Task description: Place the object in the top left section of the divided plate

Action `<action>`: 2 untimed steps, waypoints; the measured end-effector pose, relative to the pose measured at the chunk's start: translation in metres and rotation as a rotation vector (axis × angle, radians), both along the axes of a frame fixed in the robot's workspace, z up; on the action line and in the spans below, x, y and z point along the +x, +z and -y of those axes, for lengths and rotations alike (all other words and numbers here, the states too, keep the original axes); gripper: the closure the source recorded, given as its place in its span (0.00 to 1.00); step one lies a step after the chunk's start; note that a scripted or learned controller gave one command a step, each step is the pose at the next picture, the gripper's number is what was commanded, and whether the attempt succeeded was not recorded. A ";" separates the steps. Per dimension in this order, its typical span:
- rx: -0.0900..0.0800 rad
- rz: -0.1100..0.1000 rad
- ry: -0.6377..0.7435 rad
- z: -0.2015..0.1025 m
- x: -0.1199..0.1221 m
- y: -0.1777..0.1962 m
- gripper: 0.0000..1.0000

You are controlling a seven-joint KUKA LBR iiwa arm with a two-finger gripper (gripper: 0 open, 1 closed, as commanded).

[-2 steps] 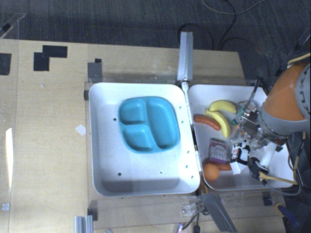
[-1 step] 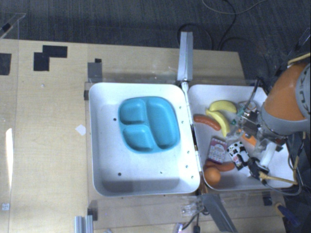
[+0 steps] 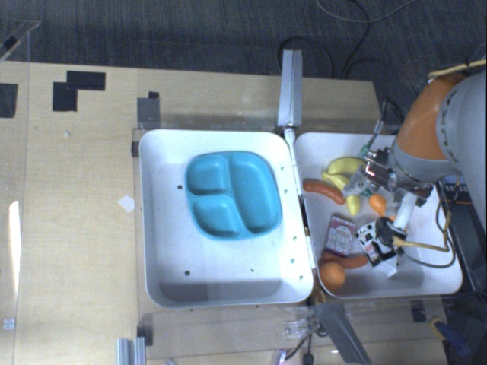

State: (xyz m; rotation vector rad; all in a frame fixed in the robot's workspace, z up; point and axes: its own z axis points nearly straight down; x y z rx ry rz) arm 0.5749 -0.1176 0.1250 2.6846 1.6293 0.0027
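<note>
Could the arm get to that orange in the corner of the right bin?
Probably yes: the orange lies uncovered from above, though the bin wall and a sausage crowd it closely.

The floor [image 3: 190, 14] along the top is dark grey-blue carpet with a fine ribbed weave. A thin pale cable [image 3: 370, 20] loops across it near the upper right.

Below it lies the worktop [image 3: 76, 226], a pale wood-look surface with an even, soft light on it. 2 black patches sit near its far left corner: an L-shaped one [image 3: 76, 90] and a square one [image 3: 6, 99] cut by the left edge. A small white scrap [image 3: 125, 202] lies further down, and a bright streak of glare [image 3: 14, 242] runs along the left side.

A grey metal bar [image 3: 290, 90] stands at the back, in line with the gap between the 2 white bins.
</note>
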 end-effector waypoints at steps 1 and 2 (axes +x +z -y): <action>-0.001 0.003 -0.001 0.037 0.056 0.019 0.00; -0.012 0.022 0.130 0.005 0.011 -0.015 0.00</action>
